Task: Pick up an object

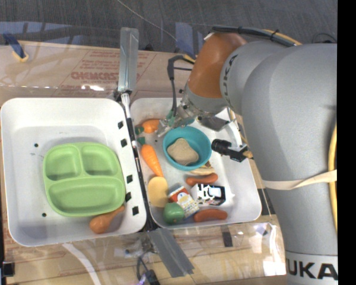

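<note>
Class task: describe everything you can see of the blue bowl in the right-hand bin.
The blue bowl is round, smooth and teal-blue, plastic by its look. It stands upright in the back half of the right bin, holding a tan, bread-like lump. An orange carrot lies beside it toward the divider; a sausage lies just in front. The hand sits at its far rim; contact is unclear.

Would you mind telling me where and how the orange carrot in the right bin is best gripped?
Probably across the middle of the carrot, coming from above, closing across its narrow width. It lies flat, slanting from upper left to lower right, with the blue bowl close on its right.
</note>
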Available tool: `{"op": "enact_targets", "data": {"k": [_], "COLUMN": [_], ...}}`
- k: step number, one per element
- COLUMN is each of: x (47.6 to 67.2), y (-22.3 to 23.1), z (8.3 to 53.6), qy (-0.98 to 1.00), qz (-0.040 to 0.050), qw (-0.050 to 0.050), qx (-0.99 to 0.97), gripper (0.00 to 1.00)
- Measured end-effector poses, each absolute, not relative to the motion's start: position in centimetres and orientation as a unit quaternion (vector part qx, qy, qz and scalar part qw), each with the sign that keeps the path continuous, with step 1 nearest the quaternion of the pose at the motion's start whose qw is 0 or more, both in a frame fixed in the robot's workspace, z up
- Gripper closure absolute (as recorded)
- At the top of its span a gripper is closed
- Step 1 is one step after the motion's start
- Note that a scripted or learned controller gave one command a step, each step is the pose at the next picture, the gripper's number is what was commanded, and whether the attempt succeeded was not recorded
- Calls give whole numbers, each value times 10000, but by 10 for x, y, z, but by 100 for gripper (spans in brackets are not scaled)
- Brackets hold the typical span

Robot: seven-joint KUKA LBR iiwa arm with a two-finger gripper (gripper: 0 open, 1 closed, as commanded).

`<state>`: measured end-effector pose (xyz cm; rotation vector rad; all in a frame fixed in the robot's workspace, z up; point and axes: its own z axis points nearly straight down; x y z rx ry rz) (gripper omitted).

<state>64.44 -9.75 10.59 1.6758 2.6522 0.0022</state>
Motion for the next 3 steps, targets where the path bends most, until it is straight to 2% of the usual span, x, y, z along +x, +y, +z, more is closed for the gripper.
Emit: {"op": "enact_targets", "data": {"k": [1, 2, 3], "x": [658, 631, 557], "y": [-61, 8, -4], "z": [195, 191, 191], "qy": [7545, 5993, 5128], "qz": [10, -22, -26], "qw": [14, -31, -24], "qx": [6563, 8006, 8585], "gripper": [100, 100, 100]}}
